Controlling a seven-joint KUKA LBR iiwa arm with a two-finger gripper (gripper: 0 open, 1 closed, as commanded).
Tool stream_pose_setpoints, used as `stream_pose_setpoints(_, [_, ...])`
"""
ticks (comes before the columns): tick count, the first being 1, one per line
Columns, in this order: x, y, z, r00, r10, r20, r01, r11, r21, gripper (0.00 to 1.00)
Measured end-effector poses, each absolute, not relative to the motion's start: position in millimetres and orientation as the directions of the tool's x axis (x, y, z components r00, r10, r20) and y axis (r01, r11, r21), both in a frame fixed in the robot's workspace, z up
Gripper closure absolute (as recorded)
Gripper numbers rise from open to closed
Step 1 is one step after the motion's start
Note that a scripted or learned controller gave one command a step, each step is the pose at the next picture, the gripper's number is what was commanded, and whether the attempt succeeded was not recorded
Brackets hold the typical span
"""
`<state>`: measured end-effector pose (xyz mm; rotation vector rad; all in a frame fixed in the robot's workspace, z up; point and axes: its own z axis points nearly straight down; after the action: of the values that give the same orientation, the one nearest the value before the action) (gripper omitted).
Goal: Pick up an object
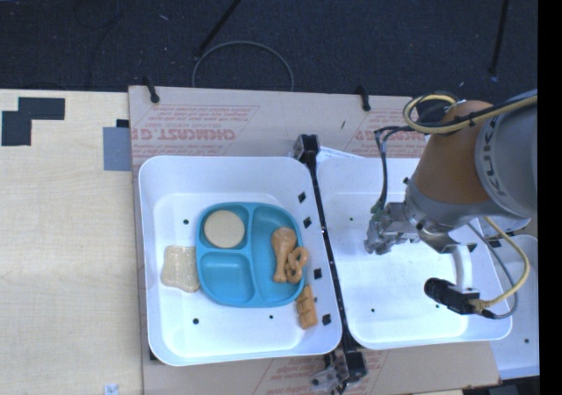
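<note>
My gripper (380, 240) hangs over the left part of the right bin (413, 332), near its middle height, and I see nothing under it. The left bin (167, 183) holds a blue divided plate (230, 283). A round tan disc (223, 228) lies in the plate's upper left compartment. A twisted brown pretzel-like piece (288, 254) fills the right compartment. A pale bread-like piece (180, 268) rests on the bin floor beside the plate's left edge. A small brown chunk (306, 307) lies just off the plate's lower right corner.
The black divider (320, 235) between the bins runs just left of the gripper. A black plug on a yellow cable (452, 295) hangs from the arm over the right bin's lower right. The grey and orange arm (465, 165) covers that bin's upper right.
</note>
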<state>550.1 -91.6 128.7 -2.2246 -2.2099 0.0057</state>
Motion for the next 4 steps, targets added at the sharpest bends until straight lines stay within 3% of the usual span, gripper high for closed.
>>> stream_pose_setpoints(1, [555.0,-94,191,0.0,1.0,0.0,1.0,0.0,0.003,1.0])
stream_pose_setpoints(2, [555.5,-95,225,0.0,1.0,0.0,1.0,0.0,0.001,1.0])
stream_pose_setpoints(4, [552.2,17,221,-0.003,1.0,0.001,1.0,0.003,-0.005,1.0])
